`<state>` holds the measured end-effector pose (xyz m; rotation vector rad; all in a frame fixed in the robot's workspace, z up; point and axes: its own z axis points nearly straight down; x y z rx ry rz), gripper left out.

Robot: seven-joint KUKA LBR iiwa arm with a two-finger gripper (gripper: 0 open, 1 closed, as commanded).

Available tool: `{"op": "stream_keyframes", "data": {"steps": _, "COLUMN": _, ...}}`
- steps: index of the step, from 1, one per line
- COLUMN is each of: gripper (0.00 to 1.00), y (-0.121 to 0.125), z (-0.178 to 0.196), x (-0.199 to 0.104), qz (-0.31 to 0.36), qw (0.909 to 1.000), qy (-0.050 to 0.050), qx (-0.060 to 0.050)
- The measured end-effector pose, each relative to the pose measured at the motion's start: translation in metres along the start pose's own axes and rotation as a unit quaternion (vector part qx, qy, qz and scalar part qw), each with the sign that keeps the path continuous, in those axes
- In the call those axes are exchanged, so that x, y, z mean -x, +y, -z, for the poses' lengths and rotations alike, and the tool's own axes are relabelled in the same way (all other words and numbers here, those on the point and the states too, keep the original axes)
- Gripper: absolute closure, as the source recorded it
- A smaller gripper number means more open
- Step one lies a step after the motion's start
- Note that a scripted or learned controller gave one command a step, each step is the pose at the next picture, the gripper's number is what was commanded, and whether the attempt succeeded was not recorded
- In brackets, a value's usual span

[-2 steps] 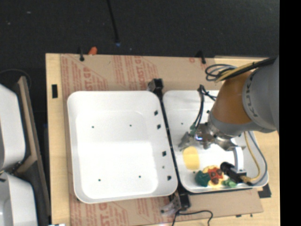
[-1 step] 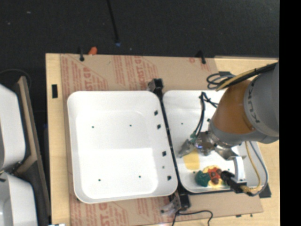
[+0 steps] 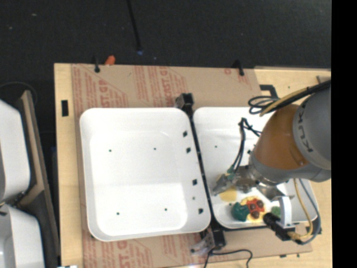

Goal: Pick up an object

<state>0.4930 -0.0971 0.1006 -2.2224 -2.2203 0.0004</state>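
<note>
- You have the left bin (image 3: pixel 139 172) at about nine o'clock on the worktop (image 3: pixel 67 149); nothing for the task lies there that you can make out.
- Moving right, the right bin (image 3: pixel 223 133) holds the candidates, all bunched in its near corner at about five o'clock: a pale yellow object (image 3: pixel 227 195), then a green object (image 3: pixel 240 211), then a red-and-yellow object (image 3: pixel 256 206), with a small green-and-yellow piece (image 3: pixel 275 210) furthest right.
- The pincer (image 3: pixel 230 178) sits low over that cluster, just beside or touching the pale yellow object at its twelve o'clock side; whether it is apart or together you cannot tell, as the wrist hides it.
- The arm (image 3: pixel 284 144) comes in from three o'clock and covers much of the right bin.
- Your step, by my reading, is the reach and descent onto a piece; no lift is under way.
- The next move calls for a closure centred on one piece, most likely the pale yellow one, then a straight rise. The crowding means neighbours may get nudged.
</note>
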Motion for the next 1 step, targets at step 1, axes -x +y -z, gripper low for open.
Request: {"op": "stream_keyframes", "data": {"steps": 1, "gripper": 0.0, "y": 0.0216, "z": 0.0001, "x": 0.0026, "qz": 0.0, "qw": 1.0, "qy": 0.0, "qx": 0.001}}
